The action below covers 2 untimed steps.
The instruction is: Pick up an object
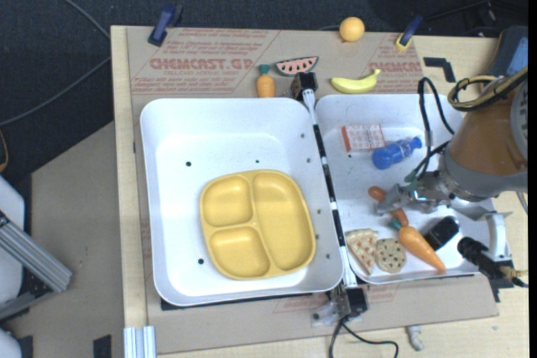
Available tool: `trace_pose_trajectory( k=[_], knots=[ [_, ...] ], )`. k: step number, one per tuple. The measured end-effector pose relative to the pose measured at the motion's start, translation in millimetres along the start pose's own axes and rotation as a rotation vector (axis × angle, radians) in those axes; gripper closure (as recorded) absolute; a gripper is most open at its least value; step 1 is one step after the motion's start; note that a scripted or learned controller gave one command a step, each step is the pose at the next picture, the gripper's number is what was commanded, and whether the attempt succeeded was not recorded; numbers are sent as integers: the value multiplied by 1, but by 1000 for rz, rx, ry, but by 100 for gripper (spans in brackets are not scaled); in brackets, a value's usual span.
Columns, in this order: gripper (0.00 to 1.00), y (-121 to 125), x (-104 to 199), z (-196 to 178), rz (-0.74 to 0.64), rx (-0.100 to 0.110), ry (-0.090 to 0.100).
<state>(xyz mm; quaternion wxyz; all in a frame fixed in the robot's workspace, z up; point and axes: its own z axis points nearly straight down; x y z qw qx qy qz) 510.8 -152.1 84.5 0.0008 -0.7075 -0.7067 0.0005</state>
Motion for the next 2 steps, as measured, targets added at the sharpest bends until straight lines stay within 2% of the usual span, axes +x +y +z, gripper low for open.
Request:
trace_pose_trajectory(
  k=[1,2],
  knots=[
    [100,0,1,-10,0,-2,0],
    [100,31,80,-101,-4,-4,1]
  ],
)
